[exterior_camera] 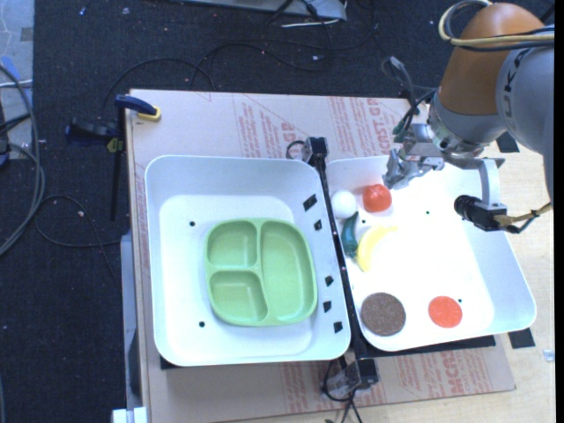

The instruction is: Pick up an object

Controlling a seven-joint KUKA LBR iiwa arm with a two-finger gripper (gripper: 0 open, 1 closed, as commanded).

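Sitting in the right bin [493, 263], near its far-left corner, was a red tomato-like ball [377, 198] — the nearest thing to the gripper [398, 173]. That gripper hung just above and to the right of the ball, close beside it; whether it touched the ball, and how far its fingers stood apart, could not be told from this angle, and nothing was seen between them. Left of the ball lay a white egg [343, 204], with a teal piece [351, 233] and a yellow banana [373, 243] just nearer. Farther from the ball — toward the bin's near edge — lay a brown disc [383, 313] and an orange disc [445, 311]. Well left of the ball, the left bin [167, 236] held a green divided tray [261, 271].
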